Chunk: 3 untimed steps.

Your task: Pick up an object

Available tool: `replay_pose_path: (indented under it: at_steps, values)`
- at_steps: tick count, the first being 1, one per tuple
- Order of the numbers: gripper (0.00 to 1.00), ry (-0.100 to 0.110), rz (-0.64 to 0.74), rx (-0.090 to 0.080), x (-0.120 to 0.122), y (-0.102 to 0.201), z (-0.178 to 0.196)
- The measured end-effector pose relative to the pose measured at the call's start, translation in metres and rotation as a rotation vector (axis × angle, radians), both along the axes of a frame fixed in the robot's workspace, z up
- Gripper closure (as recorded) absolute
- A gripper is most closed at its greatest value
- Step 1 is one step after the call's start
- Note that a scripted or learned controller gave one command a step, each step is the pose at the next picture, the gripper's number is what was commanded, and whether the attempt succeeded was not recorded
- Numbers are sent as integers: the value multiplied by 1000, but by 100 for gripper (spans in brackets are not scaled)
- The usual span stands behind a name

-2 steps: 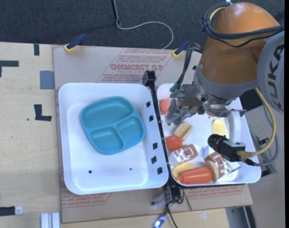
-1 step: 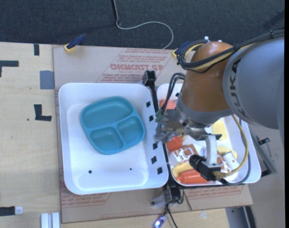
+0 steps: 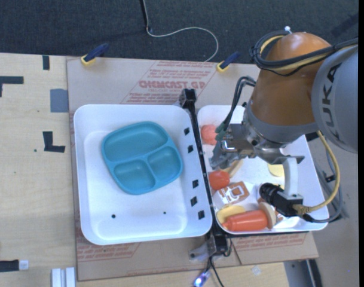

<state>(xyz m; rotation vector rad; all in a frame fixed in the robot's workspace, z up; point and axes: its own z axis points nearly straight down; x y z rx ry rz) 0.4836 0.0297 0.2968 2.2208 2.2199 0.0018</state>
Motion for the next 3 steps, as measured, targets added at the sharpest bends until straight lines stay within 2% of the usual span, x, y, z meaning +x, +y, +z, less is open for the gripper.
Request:
replay_pose_path:
  at_steps: [1,2,3]
  values:
    - [100,-16,5,4,1,27,189]
    - [100,16,3,-2,-2,49,70]
    - [100,9,-6,-3,-1,-10,20]
